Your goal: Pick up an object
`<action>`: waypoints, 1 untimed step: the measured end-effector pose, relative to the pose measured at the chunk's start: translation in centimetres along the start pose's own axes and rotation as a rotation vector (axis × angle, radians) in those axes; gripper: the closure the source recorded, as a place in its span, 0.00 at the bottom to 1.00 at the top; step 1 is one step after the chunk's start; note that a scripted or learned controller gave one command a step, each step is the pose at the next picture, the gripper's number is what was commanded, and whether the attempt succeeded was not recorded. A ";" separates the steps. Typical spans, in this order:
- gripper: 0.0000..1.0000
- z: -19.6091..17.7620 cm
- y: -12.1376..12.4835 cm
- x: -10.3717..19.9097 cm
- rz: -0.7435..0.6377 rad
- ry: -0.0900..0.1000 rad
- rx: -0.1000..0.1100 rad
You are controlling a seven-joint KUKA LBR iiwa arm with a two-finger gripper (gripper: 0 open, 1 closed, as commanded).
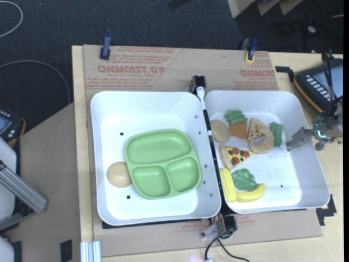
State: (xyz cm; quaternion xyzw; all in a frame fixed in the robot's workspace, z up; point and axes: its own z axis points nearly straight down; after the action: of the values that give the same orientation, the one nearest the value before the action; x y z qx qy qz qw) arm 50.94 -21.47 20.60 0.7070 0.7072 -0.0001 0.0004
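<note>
The right bin (305, 187) holds several toy foods: a green pea pod (234, 115), a brown round piece (220, 131), an orange piece (239, 131), a bread wedge (259, 136), a green pepper (276, 134), a pizza slice (234, 156), a corn cob (227, 183), a green leaf (244, 178) and a yellow banana (253, 194). My gripper (303, 137) sits low at that bin's right side, just right of the green pepper and apart from it. Nothing shows in its grasp.
The left bin (103, 119) carries a green divided plate (162, 162) and a tan round bun (118, 174) at the plate's left. A black clip (198, 84) sits between the bins at the back. A black and orange device (320, 86) lies at the bench's right.
</note>
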 end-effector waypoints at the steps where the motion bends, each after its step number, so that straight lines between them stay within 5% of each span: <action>1: 0.00 9.9 -1.8 9.4 -0.007 0.008 0.011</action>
State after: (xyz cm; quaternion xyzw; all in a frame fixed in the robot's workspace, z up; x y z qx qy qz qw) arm 49.12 -12.09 10.71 0.7045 0.7097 -0.0010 -0.0064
